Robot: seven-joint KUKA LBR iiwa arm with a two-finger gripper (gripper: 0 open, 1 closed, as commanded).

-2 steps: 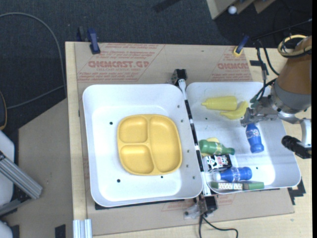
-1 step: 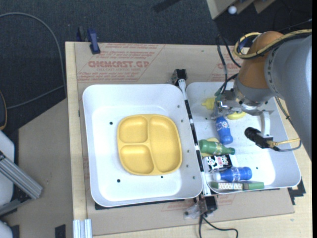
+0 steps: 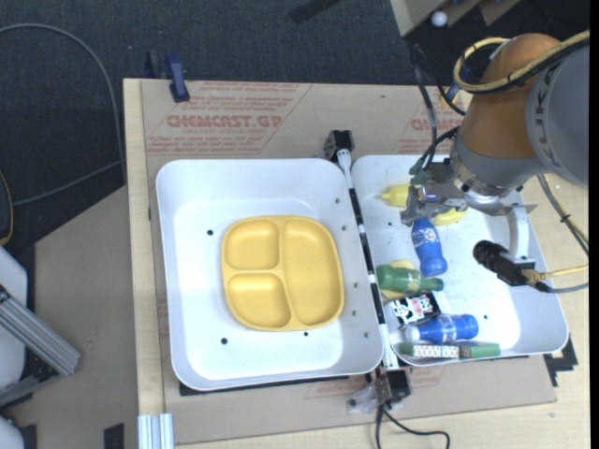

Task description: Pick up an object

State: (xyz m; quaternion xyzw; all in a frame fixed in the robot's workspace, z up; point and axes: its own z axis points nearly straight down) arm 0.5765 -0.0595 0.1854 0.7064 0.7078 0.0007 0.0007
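Green marker (image 3: 456,350) lies well below pincer (image 3: 423,197), perhaps shut

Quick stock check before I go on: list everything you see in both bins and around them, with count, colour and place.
Left bin: 1, white, left half of the bench.
Divided plate: 1, yellow, three compartments, middle of the left bin.
Right bin: 1, white, right half of the bench.
Blue bottles: 2, one just below the gripper, one lying near the front wall.
Green and yellow item: 1, by the right bin's left wall.
Yellow item: 1, back of the right bin, partly hidden by the gripper.
Black and white item: 1, between the green item and the front bottle.
Green marker-like item: 1, along the front wall.
Blue clip: 1, bench's back left corner.
Arm: grey and orange, over the right bin.
Gripper: over the back of the right bin.
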